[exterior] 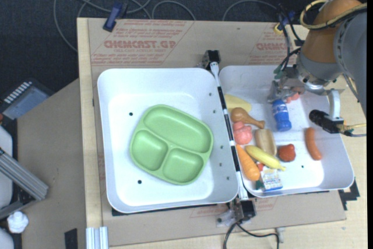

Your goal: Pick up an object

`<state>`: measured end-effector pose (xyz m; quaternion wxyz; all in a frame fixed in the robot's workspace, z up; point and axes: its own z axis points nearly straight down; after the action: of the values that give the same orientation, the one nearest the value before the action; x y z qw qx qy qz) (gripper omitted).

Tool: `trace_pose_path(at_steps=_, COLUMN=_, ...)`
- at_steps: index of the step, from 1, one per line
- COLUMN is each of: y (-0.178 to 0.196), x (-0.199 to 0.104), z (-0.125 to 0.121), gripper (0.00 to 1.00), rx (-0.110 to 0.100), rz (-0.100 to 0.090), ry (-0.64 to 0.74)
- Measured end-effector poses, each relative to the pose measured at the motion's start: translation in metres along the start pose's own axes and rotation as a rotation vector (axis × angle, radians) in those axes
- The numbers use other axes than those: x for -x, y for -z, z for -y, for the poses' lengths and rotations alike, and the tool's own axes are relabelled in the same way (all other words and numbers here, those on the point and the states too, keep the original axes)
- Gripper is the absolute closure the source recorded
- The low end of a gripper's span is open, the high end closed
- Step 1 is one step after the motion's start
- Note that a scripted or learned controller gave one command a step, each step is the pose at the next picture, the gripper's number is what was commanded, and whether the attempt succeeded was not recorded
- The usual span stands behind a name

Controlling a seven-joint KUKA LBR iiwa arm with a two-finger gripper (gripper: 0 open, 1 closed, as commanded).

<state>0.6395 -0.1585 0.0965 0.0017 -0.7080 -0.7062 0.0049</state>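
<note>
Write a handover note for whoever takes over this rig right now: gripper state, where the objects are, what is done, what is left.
Gripper: low in the right bin, just above the blue bottle; nothing visibly held.
Right bin also holds a banana, carrot, sausage, tomato and chicken drumstick.
Left bin: green divided plate.
Done: nothing lifted.
Left: grasp one object and raise it.

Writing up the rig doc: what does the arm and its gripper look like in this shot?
The arm is grey and rounded, with an orange band above the wrist. Thin cables, one yellowish, loop around that band and run down past the wrist. The gripper is a small metal-grey assembly with dark parts. No markings are legible on either.
</note>
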Motion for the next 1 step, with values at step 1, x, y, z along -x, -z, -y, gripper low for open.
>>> trace_pose_path(at_steps=1, y=-0.0003, x=-0.0003, z=0.0001, gripper=0.00, rx=-0.001, rz=0.000, ry=0.000)
